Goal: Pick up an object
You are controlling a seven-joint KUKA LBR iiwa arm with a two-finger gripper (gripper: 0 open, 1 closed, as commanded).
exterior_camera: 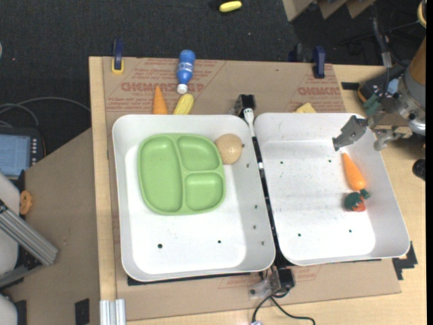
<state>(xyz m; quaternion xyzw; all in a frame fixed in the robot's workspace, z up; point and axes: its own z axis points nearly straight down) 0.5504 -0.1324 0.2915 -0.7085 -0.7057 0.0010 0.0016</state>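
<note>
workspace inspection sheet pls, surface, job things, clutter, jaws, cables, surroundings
surface: cardboard-topped bench bearing left bin and right bin, side by side
job's things: toy carrot lying in right bin; green divided plate and tan ball in left bin
clutter: blue-white bottle, corn and small carrot on the board behind the left bin
grippers: gripper above the right bin's far right corner, nothing between the jaws
cables: wires at left
surroundings: yellow object on dark floor
</note>
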